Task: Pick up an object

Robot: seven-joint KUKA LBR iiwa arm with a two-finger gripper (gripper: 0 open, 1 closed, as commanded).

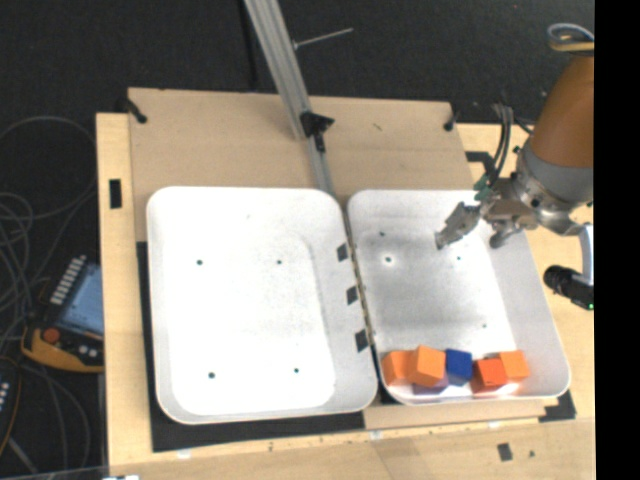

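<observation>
Blocks [455, 367] well below hand [470, 224] (apart)

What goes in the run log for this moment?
gripper: over right bin, upper part, nothing held | blocks: orange and blue, along near wall | left bin: no blocks | pick: not yet done

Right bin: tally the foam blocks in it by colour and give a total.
Orange foam blocks: 4
Blue foam blocks: 1
Total: 5, all along the near wall of the shallow white right bin.
</observation>
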